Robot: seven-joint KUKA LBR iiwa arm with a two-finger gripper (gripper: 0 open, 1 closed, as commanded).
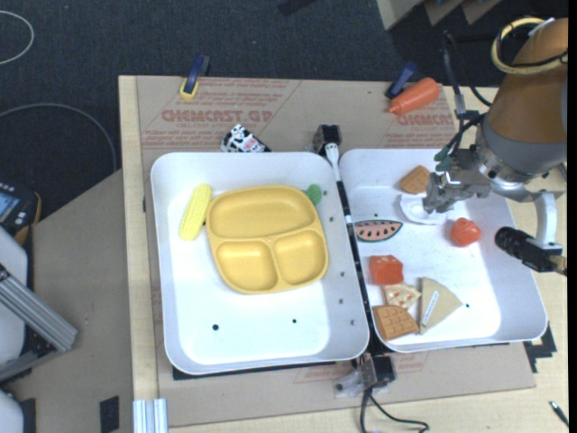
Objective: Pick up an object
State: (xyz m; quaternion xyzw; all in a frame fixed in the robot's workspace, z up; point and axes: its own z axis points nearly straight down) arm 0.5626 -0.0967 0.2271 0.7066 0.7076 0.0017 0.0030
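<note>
Nearest the camera, right bin, front part: waffle piece, cracker-like square, tan wedge, red cube. Farther back in that bin lay a watermelon slice, a red tomato-like piece, a tan cookie and a white flat piece.

Left bin: yellow divided plate, corn cob just beside it, a green item at the plate's far edge.

Gripper: stood low over the right bin's far part, at or touching the white flat piece; whether it was parted or closed could not be told, and nothing was seen held.

Step, as judged: descent to grasp, not yet a lift. The white piece lay directly beneath the tool, the cookie just behind, the tomato-like piece near to its right. Next move would call for a firm close on a thin, flat item, then a straight lift.
</note>
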